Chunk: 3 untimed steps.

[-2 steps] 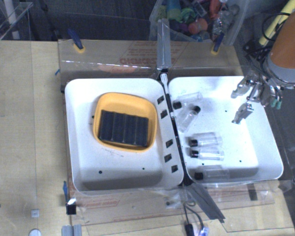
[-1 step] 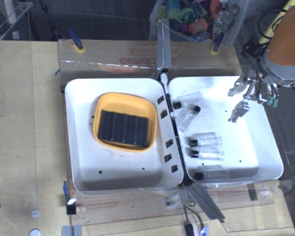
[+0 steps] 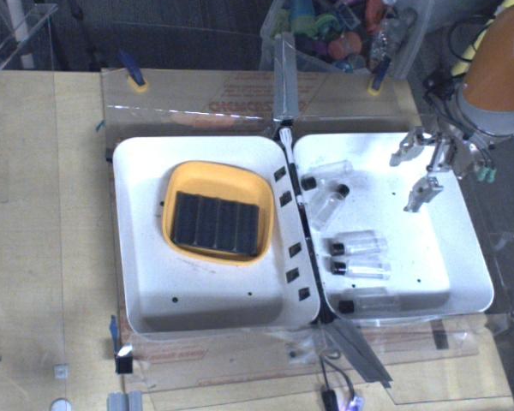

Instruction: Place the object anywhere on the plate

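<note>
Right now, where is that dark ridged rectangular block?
In the camera view, the dark ridged rectangular block lies on the yellow plate in the left white bin, across the divider from the clear plastic vials in the right bin.

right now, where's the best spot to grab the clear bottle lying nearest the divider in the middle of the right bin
Probably across the middle of the clear bottle's barrel, coming straight down from above. It lies on its side, black cap toward the divider, so the long round body offers two opposite sides. A second bottle lies close beside it on the near side, so keep the gripper fingers along the far and near flanks carefully.
</note>
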Available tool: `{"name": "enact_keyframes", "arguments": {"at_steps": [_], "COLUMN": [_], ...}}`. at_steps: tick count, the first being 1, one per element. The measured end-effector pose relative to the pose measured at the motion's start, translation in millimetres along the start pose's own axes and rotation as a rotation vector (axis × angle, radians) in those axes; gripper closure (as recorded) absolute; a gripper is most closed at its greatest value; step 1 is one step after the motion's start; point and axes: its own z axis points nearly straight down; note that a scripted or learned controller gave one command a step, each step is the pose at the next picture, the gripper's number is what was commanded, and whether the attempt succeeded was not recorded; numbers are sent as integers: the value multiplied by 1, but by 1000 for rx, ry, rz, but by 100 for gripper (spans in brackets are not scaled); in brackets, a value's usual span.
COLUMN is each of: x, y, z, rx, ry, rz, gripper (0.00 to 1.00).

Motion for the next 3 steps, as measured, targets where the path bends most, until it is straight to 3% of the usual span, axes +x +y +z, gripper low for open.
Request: {"name": "enact_keyframes", "arguments": {"at_steps": [1, 2, 3], "x": [-31, -28, -31], "y": [-19, -24, -22], "z": [16, -2, 4], "rx": [-1, -1, -2], "ry": [-1, -2, -2], "rz": [-269, -502, -738], "gripper": [0, 0, 0]}}
